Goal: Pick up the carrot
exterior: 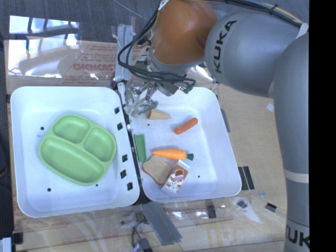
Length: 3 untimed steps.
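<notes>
Two bins side by side on the surface (252,140). Left bin (26,140): a three-compartment plate (77,148) lies in it. Right bin (215,140): claw (139,104) at the far left corner, cone-shaped piece (158,115) just beside it; sausage (186,125) to the right; carrot (170,154) nearer, touching the bread slice (156,169) and small carton (177,177); a strip (139,147) along the left wall.
</notes>
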Available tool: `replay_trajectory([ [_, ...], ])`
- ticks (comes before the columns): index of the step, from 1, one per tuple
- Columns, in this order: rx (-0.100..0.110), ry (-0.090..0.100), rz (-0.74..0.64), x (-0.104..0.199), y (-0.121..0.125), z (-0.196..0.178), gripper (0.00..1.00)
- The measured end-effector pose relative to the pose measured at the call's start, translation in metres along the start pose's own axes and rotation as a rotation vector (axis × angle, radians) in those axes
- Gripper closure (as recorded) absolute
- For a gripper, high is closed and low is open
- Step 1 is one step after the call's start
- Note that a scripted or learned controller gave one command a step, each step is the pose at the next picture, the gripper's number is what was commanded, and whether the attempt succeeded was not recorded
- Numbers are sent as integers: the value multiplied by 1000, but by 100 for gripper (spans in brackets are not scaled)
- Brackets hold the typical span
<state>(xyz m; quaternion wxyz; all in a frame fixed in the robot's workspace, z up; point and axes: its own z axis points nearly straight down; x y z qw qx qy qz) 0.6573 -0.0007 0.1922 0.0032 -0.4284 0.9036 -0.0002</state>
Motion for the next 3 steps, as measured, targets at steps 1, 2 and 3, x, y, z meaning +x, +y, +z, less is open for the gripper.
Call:
replay_trajectory([
  [1, -2, 5, 418, -39, 33, 0, 100],
  [2, 1, 1, 729, -68, 55, -1, 100],
  [3, 2, -2, 215, -74, 61, -1, 100],
])
